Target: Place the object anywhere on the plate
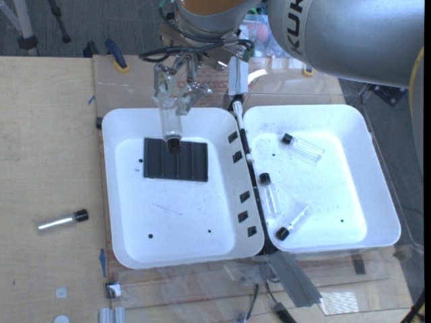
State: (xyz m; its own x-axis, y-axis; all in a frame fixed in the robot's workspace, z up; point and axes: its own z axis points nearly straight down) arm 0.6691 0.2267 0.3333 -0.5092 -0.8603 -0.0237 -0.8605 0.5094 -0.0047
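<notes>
Gripper (176, 103) clamps an upright clear vial (171, 123) — black cap down, touching the black ridged plate (176, 160) in the left bin (121, 234)

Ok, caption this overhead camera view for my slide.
Two-finger gripper holds a clear black-capped vial upright over the ribbed black plate in the left white bin.

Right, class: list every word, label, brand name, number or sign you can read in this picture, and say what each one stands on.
"KU": black letters on the grey arm, at the top edge; the rest of the word is cut off by the frame.
No other text can be read: the vials in the right bin, the black plate and the small tags along the divider carry no legible marks.
</notes>
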